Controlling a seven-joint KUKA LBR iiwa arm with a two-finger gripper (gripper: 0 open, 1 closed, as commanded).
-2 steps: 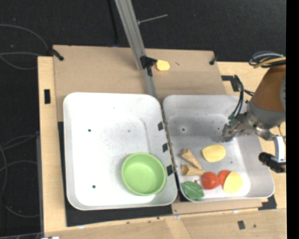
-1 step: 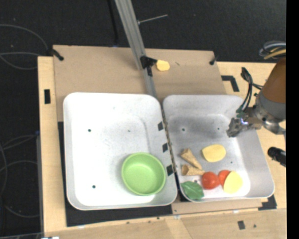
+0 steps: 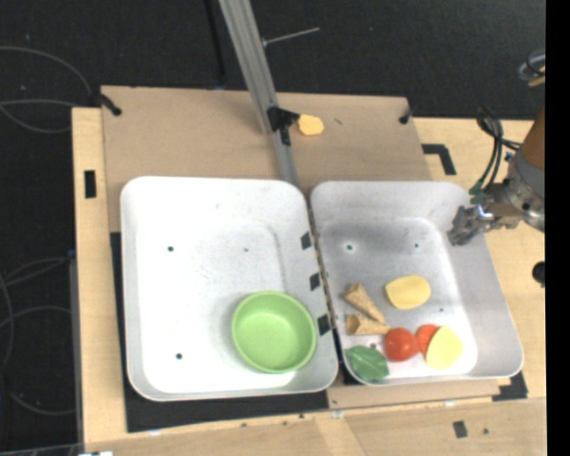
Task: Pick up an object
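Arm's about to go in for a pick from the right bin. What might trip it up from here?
1. The claw sits over the right bin's right rim, so a straight descent may hit that rim.
2. The red piece, yellow piece and green leaf crowd one corner; a grasp may nudge neighbours.
3. The cone pieces lie near the bin's left wall, limiting room.

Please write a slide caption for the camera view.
Gripper at right bin rim; food pieces lie near its front, green bowl in left bin.
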